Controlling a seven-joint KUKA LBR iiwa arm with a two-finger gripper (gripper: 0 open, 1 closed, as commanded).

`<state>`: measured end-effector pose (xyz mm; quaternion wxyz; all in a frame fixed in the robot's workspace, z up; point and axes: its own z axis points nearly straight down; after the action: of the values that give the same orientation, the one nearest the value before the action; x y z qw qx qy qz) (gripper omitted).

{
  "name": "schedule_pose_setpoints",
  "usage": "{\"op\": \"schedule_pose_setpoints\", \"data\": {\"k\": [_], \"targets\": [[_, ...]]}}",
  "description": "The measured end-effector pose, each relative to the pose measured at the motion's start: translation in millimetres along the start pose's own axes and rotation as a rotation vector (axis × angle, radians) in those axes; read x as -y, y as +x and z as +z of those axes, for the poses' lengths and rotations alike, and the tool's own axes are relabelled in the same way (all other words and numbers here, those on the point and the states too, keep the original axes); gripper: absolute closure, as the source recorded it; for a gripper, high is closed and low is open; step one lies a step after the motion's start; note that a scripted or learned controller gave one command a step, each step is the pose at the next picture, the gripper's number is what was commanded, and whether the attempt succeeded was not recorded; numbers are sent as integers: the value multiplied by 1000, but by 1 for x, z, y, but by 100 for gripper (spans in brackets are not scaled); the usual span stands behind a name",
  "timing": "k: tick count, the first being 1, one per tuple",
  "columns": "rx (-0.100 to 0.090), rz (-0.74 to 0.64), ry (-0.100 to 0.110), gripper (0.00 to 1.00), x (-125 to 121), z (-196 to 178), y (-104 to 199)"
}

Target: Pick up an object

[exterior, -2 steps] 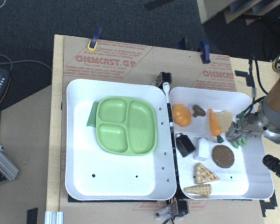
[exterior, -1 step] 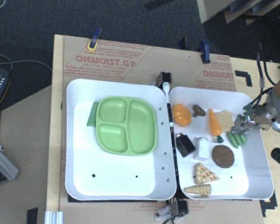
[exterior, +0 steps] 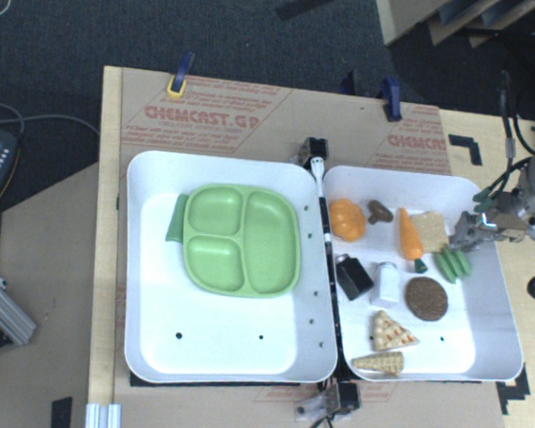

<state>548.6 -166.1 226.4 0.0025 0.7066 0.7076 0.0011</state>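
Two bins; hand, grip state unclear, near right rim above green object.

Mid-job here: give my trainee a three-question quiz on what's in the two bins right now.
1. True or false: the green tray lies in the right bin.
2. Which item is the hand nearest? A) brown disc B) green toy C) orange ball
3. Fill in: the carrot lies between the dark lump and the beige ____.

Key: 1 false, it lies in the left bin; 2 B; 3 block.
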Motion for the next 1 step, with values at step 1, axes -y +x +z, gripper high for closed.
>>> {"op": "schedule_pose_setpoints", "data": {"k": [1], "targets": [[-4, -5, 4, 100, -1, -9, 57]]}}
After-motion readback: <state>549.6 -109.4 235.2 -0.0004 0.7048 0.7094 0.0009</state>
